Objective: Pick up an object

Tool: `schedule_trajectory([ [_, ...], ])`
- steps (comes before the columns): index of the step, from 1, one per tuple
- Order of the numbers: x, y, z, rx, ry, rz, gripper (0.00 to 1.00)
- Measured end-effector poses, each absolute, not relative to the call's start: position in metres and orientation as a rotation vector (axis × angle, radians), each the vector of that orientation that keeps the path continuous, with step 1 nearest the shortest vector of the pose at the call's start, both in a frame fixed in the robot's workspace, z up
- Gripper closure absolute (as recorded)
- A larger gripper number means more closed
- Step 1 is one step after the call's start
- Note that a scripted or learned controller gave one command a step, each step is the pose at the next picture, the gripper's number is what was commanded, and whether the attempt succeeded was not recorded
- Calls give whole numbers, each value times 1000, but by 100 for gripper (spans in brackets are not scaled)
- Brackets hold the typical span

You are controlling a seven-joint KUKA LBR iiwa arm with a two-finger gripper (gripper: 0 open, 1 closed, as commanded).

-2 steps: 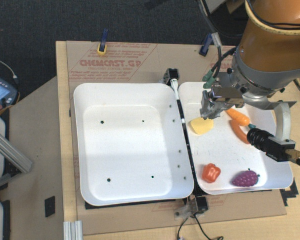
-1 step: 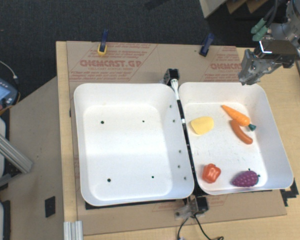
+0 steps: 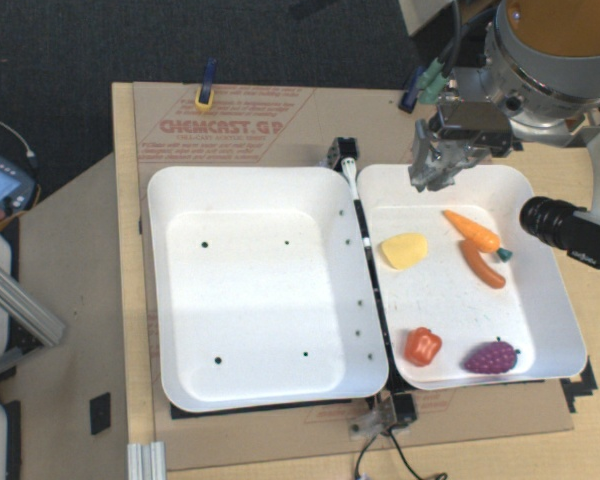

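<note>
toy foods lay in the right bin (image 3: pixel 555 313): a carrot (image 3: pixel 471 229), sausage (image 3: pixel 482 265), yellow lemon (image 3: pixel 404 250), red pepper (image 3: pixel 423 345) and purple grapes (image 3: pixel 491 357). the end effector (image 3: pixel 432 178) hovered above the bin's far edge, holding nothing; whether spread or closed, i cannot tell.

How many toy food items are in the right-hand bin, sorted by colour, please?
Orange: 2, carrot and sausage-shaped piece
Yellow: 1, yellow piece
Red: 1, red pepper
Purple: 1, grapes
Total: 5
</note>
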State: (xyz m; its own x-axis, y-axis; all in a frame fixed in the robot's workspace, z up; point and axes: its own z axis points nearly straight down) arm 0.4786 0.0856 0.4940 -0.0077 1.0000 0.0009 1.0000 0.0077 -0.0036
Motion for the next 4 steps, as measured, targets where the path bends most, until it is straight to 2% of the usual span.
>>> schedule_trajectory([
  [1, 478, 162, 429, -2211, -2226, 9, 100],
  [2, 531, 117, 444, -2230, -2219, -6, 100],
  [3, 494, 191, 470, -2212, -2232, -10, 100],
  [4, 505, 227, 539, -2219, -2228, -15, 100],
])
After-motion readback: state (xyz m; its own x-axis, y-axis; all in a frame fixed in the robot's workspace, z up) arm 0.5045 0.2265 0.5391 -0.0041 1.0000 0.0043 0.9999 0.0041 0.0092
